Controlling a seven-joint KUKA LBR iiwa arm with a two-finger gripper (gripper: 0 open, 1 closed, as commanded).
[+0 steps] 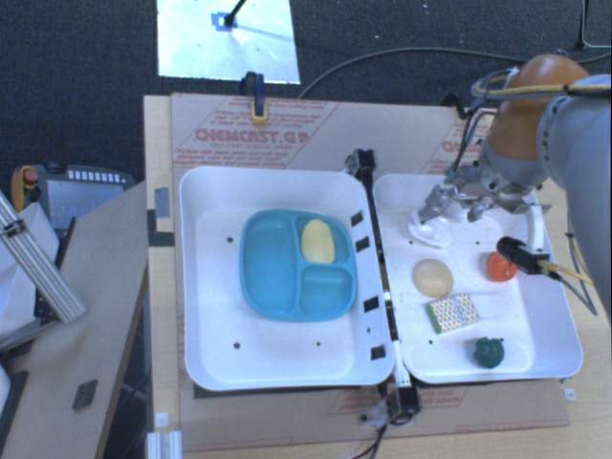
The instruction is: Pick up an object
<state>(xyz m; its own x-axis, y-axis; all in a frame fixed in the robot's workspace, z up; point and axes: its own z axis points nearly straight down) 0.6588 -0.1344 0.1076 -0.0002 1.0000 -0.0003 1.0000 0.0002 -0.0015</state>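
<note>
My gripper (455, 207) hangs over the far part of the right bin (555, 338), open, with nothing between its fingers. Just below and left of its fingertips lies a small white object (425, 229). Nearer the front of that bin are a tan egg-shaped object (432, 277), a patterned green-and-white block (452, 312) and a dark green object (488, 352). A red-orange object (499, 267) lies to the right, partly hidden by the robot's gear.
The left bin (215, 342) bears a blue divided plate (277, 271) with a yellow object (318, 241) in its far right compartment. A black divider (376, 266) with clips runs between the two bins. The grey arm (574, 132) covers the far right corner.
</note>
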